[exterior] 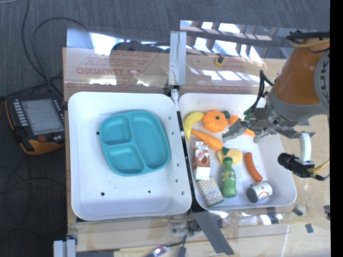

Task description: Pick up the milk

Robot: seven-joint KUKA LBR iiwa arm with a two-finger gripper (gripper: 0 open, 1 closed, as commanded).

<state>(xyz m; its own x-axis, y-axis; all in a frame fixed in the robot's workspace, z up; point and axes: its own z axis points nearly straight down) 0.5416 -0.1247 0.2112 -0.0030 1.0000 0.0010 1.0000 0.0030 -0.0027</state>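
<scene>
The milk (201,161) is a small carton with a brown-red upper half and a white lower half. It lies flat in the right bin (284,189) beside the divider, just below a carrot (207,139). My gripper (245,133) hangs over the upper right part of that bin, to the right of and above the milk and well apart from it. Its fingers (232,132) are spread open with nothing between them. The grey and orange arm (300,84) comes in from the right.
Around the milk lie a banana (192,122), an orange fruit (215,120), a patterned box (210,191), a green bottle (229,178), a red sausage (253,166) and a small can (259,191). The left bin (86,191) holds a teal divided plate (134,141).
</scene>
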